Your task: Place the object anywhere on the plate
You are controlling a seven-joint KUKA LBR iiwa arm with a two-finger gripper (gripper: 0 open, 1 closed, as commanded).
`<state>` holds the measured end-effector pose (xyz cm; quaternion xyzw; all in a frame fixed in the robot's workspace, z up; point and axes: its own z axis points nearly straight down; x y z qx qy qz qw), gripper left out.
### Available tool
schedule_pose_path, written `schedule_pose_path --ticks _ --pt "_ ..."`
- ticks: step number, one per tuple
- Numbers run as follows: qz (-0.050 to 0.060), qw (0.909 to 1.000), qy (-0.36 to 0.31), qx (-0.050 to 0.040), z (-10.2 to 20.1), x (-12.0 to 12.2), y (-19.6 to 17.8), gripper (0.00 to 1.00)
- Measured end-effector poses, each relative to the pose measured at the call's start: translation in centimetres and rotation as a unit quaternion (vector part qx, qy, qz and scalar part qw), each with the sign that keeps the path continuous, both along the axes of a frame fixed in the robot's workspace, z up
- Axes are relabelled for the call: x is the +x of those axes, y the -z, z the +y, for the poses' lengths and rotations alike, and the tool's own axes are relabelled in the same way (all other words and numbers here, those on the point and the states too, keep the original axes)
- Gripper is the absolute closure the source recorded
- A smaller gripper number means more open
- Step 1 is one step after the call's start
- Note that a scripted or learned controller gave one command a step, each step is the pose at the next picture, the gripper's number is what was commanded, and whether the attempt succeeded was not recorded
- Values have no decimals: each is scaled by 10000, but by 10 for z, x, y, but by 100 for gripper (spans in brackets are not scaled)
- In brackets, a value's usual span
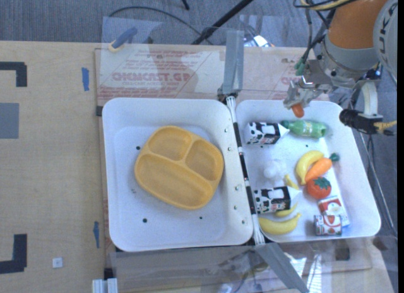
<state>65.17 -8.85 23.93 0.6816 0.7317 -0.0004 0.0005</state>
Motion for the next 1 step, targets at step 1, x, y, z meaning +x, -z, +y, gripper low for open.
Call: schedule_pose_path --ticks 1 --pt "15 9975 710 9 88 15 46 100"
